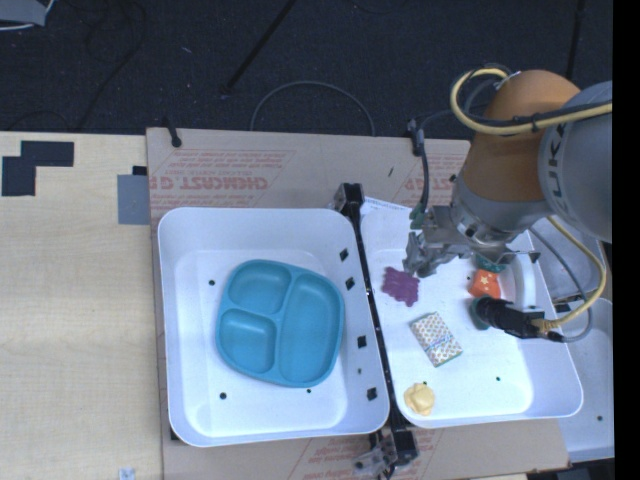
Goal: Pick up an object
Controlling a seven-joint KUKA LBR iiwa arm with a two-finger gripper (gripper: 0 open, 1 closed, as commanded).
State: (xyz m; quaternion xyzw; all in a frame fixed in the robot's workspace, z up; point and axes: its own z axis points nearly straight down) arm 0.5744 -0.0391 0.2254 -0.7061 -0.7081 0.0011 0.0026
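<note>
**Fig. 1.** At centre-left, a blue divided plate (280,323) is lying flat in the left bin (165,268). It is looking broad and stiff, with its low rim as the only hold.

Right of centre, in the right bin (480,388), a small purple piece (400,286) is lying near the upper left corner. It is judged the likeliest object to pick, and is appearing light, flat and perhaps soft, so a pinch across its narrow middle is seeming best.

The claw (425,258) is hanging at the piece's upper right edge. Whether it is touching the piece, and whether it is apart or together, cannot be told.

Below, a patterned packet (435,339) is lying tilted, light and boxy. A yellow lump (420,399) is sitting at the bin's lower rim.

Further right, an orange thing (485,284) is lying partly behind the wrist, too small to identify.
</note>
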